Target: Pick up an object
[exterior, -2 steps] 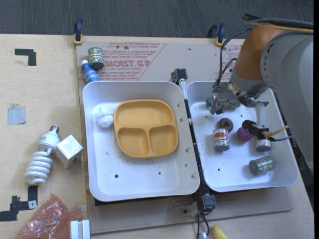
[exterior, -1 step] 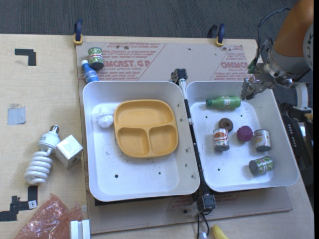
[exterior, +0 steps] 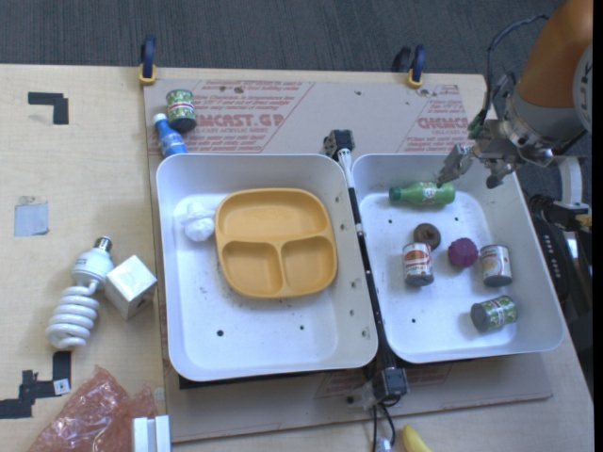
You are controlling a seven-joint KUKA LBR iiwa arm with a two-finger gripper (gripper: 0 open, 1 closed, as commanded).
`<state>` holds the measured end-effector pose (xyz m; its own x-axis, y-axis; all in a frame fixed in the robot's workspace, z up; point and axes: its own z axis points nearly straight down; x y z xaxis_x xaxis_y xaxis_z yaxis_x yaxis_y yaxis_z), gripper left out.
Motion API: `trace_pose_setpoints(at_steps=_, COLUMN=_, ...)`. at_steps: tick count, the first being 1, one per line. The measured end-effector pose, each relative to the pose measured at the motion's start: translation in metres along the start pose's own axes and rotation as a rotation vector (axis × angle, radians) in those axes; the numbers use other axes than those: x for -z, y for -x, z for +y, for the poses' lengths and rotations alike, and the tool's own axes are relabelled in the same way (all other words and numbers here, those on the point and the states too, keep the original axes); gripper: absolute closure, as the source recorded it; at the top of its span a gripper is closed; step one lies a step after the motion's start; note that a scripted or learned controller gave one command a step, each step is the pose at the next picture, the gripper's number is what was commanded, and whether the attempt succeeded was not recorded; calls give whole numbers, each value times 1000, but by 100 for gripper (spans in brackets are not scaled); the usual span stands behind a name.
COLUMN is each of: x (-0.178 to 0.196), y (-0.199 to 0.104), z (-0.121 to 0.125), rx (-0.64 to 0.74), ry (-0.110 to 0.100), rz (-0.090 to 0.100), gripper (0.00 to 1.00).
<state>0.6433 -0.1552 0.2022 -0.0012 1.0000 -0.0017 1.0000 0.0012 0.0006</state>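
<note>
Pincer [exterior: 468, 163] sits at the upper right of the frame, over the right bin's [exterior: 532, 332] top edge — fingers apart, nothing between them. Green bottle [exterior: 422, 193] lies on its side just left of it. Lower in that bin: three cans, a brown ring, a purple ball [exterior: 462, 252]. Left bin [exterior: 273, 347] holds a yellow divided plate [exterior: 276, 241].

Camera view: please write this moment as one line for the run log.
stage: approach | gripper: above right bin far edge, holding nothing | nearest: green bottle, lying flat | left bin: yellow tray
</note>
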Motion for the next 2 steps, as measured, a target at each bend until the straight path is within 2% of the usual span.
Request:
trace_pose_setpoints(at_steps=1, x=-99, y=-17, z=-41, rx=-2, ry=0, rz=1, gripper=0)
trace_pose_setpoints(at_steps=2, x=-110, y=-56, z=-49, rx=-1, ry=-1, rz=1, gripper=0)
